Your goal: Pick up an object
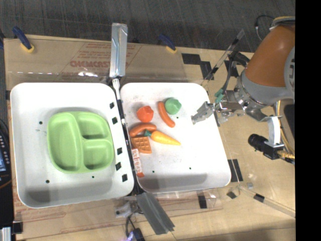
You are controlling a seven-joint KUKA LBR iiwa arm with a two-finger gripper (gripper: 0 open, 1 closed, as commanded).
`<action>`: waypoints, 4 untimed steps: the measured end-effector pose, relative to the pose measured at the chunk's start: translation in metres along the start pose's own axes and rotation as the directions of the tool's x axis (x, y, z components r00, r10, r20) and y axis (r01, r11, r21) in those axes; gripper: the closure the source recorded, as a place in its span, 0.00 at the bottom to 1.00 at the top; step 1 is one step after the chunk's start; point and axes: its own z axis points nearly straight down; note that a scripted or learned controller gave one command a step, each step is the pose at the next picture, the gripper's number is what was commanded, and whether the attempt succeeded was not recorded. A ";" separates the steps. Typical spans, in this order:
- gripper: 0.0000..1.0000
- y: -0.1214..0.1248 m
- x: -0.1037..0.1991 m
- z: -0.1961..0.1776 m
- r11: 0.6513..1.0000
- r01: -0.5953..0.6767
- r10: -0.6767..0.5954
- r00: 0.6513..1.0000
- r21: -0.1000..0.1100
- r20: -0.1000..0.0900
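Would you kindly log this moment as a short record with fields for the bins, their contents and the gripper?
left bin: holds a green divided plate
right bin: toy food clustered at its left half
items: tomato, carrot, green ball, orange sausage, hot dog, waffle
gripper: over the right bin's right edge, nothing between its fingers
arm: at the right

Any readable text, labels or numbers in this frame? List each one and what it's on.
Red print on the cardboard behind the bins: several lines, too blurred to read.
Left bin, right bin, green tray, toy food: no text seen.
Arm's orange band: no text seen.
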 end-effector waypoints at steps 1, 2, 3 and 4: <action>0.00 0.041 0.035 0.162 0.994 0.104 -0.104 0.995 -0.022 0.006; 1.00 0.042 0.036 0.152 0.994 0.110 -0.110 0.994 -0.023 0.004; 0.00 0.042 0.036 0.152 0.994 0.110 -0.110 0.994 -0.023 0.004; 0.00 0.012 -0.009 0.173 0.972 0.234 -0.234 0.972 0.000 -0.001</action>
